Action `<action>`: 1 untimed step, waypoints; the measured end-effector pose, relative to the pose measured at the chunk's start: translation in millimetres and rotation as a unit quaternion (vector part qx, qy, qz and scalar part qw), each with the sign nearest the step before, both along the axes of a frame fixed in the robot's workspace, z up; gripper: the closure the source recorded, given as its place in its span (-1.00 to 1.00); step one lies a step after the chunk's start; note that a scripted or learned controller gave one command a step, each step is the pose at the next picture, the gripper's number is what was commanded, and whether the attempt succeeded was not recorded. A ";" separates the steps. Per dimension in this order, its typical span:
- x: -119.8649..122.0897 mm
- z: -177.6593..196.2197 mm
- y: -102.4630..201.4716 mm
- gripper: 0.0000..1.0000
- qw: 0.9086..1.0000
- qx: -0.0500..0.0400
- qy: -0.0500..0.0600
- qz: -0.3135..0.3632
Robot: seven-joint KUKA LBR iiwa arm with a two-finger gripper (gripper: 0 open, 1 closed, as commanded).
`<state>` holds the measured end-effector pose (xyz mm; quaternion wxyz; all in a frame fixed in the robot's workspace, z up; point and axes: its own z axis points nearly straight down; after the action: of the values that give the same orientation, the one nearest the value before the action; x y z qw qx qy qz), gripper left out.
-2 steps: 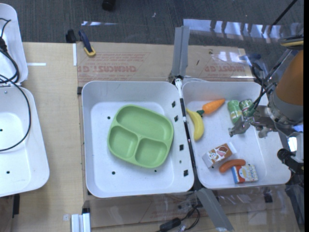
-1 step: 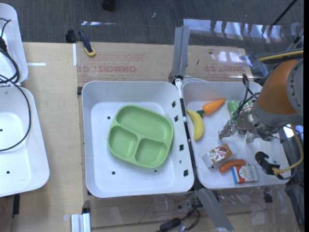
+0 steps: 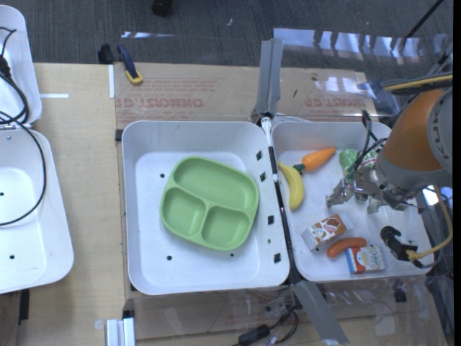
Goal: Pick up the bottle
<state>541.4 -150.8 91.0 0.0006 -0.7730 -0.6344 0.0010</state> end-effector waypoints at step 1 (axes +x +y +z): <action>-29.4 0.1 -2.4 -1.00 0.999 0.001 0.000 0.035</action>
<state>512.0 -153.2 91.1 0.0011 -0.7502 -0.6612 0.0008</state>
